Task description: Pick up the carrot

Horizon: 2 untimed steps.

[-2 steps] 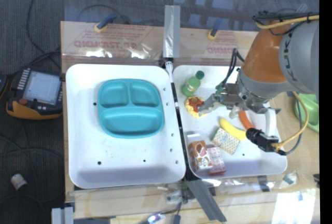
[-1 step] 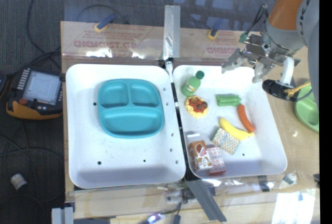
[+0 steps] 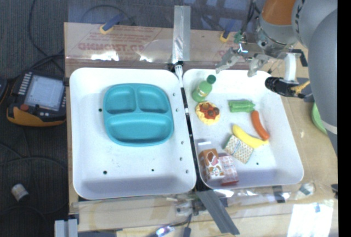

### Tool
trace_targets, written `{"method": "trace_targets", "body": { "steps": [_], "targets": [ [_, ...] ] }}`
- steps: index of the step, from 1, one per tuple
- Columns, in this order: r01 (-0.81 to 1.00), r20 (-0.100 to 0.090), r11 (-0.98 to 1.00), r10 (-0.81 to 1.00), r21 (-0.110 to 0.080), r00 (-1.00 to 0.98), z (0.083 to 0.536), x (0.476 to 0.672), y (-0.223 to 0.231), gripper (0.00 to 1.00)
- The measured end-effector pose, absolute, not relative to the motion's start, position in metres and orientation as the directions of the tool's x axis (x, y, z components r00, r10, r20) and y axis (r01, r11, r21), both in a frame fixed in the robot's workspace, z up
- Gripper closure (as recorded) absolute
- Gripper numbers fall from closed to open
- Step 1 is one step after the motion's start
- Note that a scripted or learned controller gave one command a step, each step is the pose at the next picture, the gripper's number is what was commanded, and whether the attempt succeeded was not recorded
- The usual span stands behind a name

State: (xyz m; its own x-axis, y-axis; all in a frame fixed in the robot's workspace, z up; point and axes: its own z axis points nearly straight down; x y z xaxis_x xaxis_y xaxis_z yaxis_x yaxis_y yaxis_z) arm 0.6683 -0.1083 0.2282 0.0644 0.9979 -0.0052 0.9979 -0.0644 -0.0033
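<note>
Claw: my gripper (image 3: 239, 62) hangs over the far rim of the right bin (image 3: 285, 137), fingers splayed apart and nothing between them, so released.
Carrot: the carrot (image 3: 260, 124), orange and slim, lies on the bin floor well below the claw, toward the near side and a touch to the arm's side of it, untouched.
Closest neighbours: a green bottle (image 3: 203, 88) sits just below the claw on its left-bin side; a green bean pod (image 3: 241, 105) lies between claw and carrot, just short of the carrot's top end.
Further out: a small pizza-like piece (image 3: 209, 112), a banana (image 3: 247, 136) touching the carrot's lower end, a patterned packet (image 3: 238, 148), and a boxed snack (image 3: 218, 165) at the near edge.
Beyond: the left bin (image 3: 88, 120) with a teal divided tray (image 3: 137, 114), far from the claw.
Progress: I judge nothing done yet; descent, closing and lift all remain.
Watch: banana contact may crowd the grasp, I reckon.
Count: one carrot, one banana, one bottle, one bean pod, one pizza-like piece, one packet, one boxed snack, one tray, two bins.
</note>
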Motion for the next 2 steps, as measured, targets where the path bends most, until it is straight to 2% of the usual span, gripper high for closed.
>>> {"method": "trace_targets", "body": {
  "steps": [1, 2],
  "targets": [
    [1.000, -0.003, -0.002, 1.000, 0.030, 0.002, 0.198, 0.676, -0.100, 0.00],
    [0.996, -0.007, 0.075, 0.997, 0.047, -0.074, 0.190, 0.665, -0.102, 0.00]
  ]
}}
